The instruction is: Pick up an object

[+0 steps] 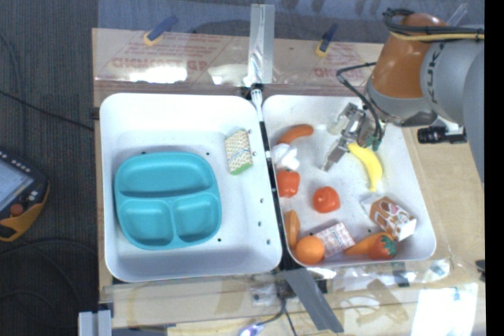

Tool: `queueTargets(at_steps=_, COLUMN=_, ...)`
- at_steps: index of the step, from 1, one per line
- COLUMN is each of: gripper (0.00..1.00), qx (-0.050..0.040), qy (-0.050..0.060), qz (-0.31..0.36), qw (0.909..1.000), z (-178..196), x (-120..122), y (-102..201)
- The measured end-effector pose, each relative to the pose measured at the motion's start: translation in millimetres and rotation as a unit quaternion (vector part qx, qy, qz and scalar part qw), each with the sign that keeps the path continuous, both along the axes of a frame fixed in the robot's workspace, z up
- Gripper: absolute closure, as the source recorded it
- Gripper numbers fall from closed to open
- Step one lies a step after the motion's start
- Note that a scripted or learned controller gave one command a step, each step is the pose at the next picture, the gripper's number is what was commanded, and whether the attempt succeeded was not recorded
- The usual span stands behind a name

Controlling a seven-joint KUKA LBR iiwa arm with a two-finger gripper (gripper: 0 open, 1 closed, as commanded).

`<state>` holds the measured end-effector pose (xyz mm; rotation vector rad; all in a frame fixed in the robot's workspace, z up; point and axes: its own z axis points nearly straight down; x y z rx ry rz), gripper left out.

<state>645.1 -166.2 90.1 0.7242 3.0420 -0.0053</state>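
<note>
My gripper (344,144) hangs over the upper middle of the right bin (417,193), low above its floor. A yellow banana (369,164) lies just to its right, its upper end close to the gripper body. Below it sit a red tomato (326,199) and, further left, a second red piece (288,183). An orange sausage-shaped item (295,134) lies to the gripper's left. I see nothing held by the gripper.
The right bin also holds a white item (285,157), a brown-and-white carton (391,217), a pink packet (335,236), an orange (309,249) and a carrot (368,246). The left bin (118,114) holds a teal divided plate (167,197) and a speckled block (239,151).
</note>
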Motion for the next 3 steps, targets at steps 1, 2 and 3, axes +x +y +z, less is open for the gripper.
queueTargets(at_steps=1, gripper=1.0, qx=-0.0029, qy=-0.004, qz=0.001, qw=1.0, z=12, x=2, y=0)
queueTargets(at_steps=2, gripper=1.0, qx=0.0031, qy=0.004, qz=-0.022, qw=0.9997, z=108, x=-12, y=50)
queueTargets(at_steps=3, gripper=1.0, qx=0.0036, qy=0.006, qz=-0.179, qw=0.9838, z=25, x=-8, y=66)
